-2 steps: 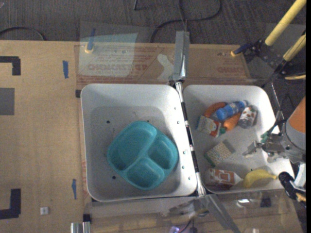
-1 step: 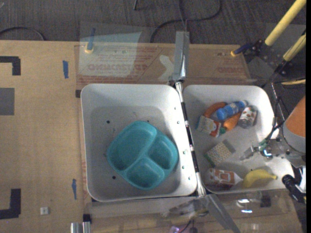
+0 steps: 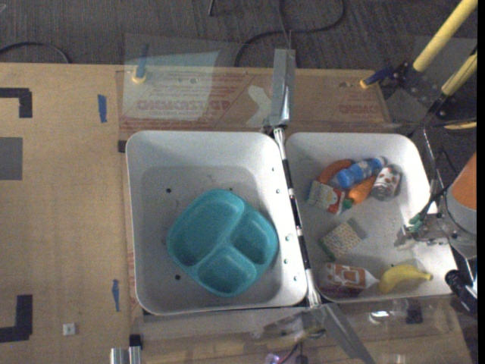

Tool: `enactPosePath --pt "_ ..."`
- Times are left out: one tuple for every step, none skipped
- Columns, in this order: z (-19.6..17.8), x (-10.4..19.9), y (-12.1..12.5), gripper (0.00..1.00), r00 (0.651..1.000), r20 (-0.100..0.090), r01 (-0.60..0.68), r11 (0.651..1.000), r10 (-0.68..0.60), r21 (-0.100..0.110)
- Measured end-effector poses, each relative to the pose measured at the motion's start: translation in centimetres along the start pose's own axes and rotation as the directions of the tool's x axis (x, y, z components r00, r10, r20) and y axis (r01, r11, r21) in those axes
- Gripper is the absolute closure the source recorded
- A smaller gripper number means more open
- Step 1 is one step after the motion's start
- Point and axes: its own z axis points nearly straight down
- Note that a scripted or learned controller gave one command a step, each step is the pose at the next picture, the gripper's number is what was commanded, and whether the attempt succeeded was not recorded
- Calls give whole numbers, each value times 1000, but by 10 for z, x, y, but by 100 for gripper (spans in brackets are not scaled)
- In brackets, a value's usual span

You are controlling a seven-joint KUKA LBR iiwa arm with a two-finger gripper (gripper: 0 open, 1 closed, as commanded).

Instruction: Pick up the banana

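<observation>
1. Two shallow white bins sit side by side on the worktop (image 3: 61, 203); the banana (image 3: 402, 277) lies in the right bin (image 3: 303, 154), in its near corner on the arm's side, close to the front wall.
2. Taking the banana as the landmark: the claw (image 3: 419, 232) hangs just above it in the view and slightly toward the arm's side, near but apart from it, with bare bin floor between them.
3. Whether the claw is released or clenched I cannot tell, since its tip is small and blurred. Nothing is seen in its grasp.
4. The banana's long axis runs roughly left to right across the view, tilted a little, with its stem end toward the right wall. I judge the claw would do best to close across that axis, over the thick middle.
5. Just left of the banana, almost touching it, lies a small carton (image 3: 347, 277) with a red label; a checkered block (image 3: 342, 239) sits up and to the left.
6. Well away from the banana, the left bin (image 3: 151, 158) holds a teal divided plate (image 3: 221, 241).
7. In my judgement the pick is not yet made: the move left is a short shift toward the front wall, then a descent.
</observation>
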Motion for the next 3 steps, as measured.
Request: enactPosePath --pt "-23 -4 -3 100 981 -3 193 981 -193 8" --pt "-23 -5 -3 0 981 -4 193 981 -193 8" --pt "11 -2 24 0 949 -9 316 949 -316 2"
